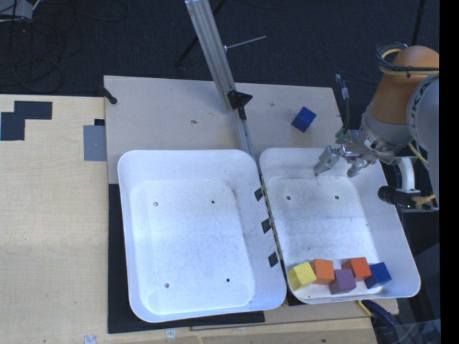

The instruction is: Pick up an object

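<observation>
**A:** Where are the things it could pick up?

**B:** Five small blocks sit bunched along the near edge of the right bin (373,213), toward its near right corner: a yellow block (302,274), an orange block (323,269), a purple block (343,281), a second orange block (358,266) and a dark blue block (379,274). They touch or nearly touch, in a loose row running along that edge. One more blue block (304,119) lies outside the bins, on the bench (165,113) beyond the right bin's far edge.

**A:** And the gripper?

**B:** The gripper (343,160) hangs over the far edge of the right bin, near its far right corner. Its two fingers stand apart, nothing between them.

**A:** So which way must it go?

**B:** The cluster lies across the whole bin from it, toward the near edge, well apart. The stray blue block is nearer, just beyond the rim and toward the left of the gripper, though I judge a grasp inside the bin the likelier aim. With the blocks packed so tightly, the fingers may struggle to slip around one alone; the yellow one at the row's left end looks most exposed.

**A:** Any labels or writing?

**B:** None that I can read; the view is too coarse to be sure the blocks are plain. The left bin (186,235) carries only small dark specks, possibly holes.
</observation>
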